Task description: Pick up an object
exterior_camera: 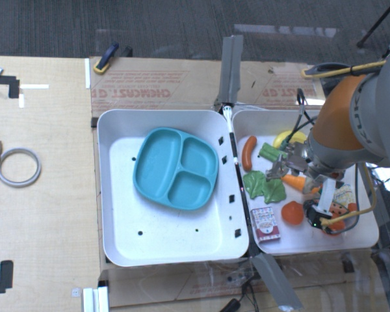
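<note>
1. An orange plastic toy carrot (294,181) lies in the right-hand shallow white bin (351,239), touching or just under the tip of the claw (279,168). Its long axis runs roughly left-right across the view, the far end hidden beneath the arm's wrist.
2. The claw, reaching in from the right on the grey arm with the orange band (335,119), hangs low over the bin's middle. Whether its parts are spread or pressed together cannot be told from this slant, and nothing is seen pinched.
3. The deciding relation, as judged here: the carrot sits immediately to the claw's right and slightly nearer the camera, so a grasp would call for closing across its short width, not along its length.
4. Just left of the claw and below it lies a green leafy plastic toy vegetable (261,186); a second green piece (270,152) rests just above the claw.
5. Further left stands a red plastic toy sausage (248,153), lengthwise up the bin; a yellow toy banana (287,137) is above the claw.
6. Nearer the camera are a red round toy tomato (292,212) and a small printed carton (265,225).
7. Well to the left, the neighbouring white bin (117,207) carries a teal three-compartment plate (175,168); both bins rest on the tabletop (45,239).
</note>
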You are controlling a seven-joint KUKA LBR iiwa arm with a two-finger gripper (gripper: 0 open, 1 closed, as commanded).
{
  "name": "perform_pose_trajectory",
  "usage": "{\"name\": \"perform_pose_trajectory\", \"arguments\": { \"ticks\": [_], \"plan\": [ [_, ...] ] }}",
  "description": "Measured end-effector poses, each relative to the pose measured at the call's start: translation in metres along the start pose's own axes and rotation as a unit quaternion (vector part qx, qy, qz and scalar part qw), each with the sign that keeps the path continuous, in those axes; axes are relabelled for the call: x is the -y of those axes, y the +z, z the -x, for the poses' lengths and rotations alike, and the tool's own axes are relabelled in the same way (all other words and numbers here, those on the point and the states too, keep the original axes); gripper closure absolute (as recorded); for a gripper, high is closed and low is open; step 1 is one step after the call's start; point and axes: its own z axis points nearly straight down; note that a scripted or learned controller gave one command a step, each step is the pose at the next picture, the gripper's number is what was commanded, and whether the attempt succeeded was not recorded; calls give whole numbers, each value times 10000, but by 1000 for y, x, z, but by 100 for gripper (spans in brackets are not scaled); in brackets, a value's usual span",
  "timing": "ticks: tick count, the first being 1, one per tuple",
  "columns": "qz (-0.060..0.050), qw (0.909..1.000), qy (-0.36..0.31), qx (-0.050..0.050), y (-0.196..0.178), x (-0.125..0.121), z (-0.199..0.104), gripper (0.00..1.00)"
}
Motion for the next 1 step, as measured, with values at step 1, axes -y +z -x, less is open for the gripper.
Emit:
{"name": "perform_pose_trajectory", "arguments": {
  "ticks": [1],
  "plan": [
    [-9, 10000, 13, 5, -9, 0, 1, 100]
  ]
}}
